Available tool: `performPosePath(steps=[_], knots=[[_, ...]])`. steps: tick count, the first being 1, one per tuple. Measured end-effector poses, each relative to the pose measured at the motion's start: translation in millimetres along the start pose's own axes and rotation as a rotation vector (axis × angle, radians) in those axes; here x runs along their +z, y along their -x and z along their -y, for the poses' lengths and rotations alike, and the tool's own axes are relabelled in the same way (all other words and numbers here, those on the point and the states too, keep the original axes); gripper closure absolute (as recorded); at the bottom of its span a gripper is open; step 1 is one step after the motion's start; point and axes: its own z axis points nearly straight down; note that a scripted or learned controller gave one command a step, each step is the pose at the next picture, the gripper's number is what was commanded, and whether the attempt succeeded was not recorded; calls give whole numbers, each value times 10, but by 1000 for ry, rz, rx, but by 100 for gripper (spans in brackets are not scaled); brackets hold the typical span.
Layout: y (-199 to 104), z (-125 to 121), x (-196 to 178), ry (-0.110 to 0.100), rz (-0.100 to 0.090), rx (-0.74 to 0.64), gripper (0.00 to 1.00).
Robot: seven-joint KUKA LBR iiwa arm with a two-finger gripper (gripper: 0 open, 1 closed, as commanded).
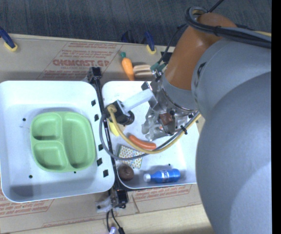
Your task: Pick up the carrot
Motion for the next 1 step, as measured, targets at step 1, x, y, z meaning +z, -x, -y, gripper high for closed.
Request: performPosePath(steps=[1], knots=[[129,-601,22,-3,2,1,100]])
